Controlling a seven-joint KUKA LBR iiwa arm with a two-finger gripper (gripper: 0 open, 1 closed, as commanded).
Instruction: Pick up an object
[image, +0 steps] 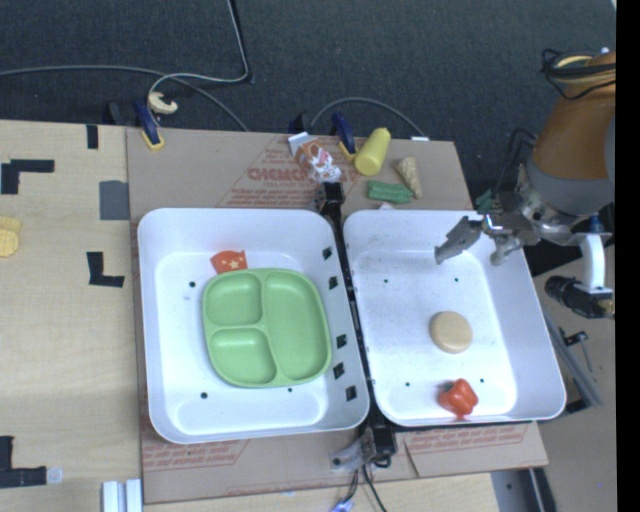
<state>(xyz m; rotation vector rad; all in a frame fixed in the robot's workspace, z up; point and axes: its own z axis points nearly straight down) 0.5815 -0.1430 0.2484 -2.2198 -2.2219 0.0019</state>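
Both fingers (455, 243) of the gripper (477, 244) stand spread apart with nothing between them, one reaching toward the middle of the right bin (375, 300) and the other hanging near that bin's right rim, up by its far right corner. Behind them the grey arm (570, 150) comes in over the bench's right edge.

On the right bin's floor a round tan piece (451, 332) lies right of centre, well apart from the gripper, and a red piece (459, 397) sits near the near rim, just beside the tan one.

A green divided plate (267, 327) takes up the middle of the left bin (165, 300), with a small orange-red piece (229, 262) touching its far left edge.

Past the bins' far rims, a yellow piece (373, 150), a green piece (389, 192) and a tan cone (409, 176) lie on the brown board (210, 170).
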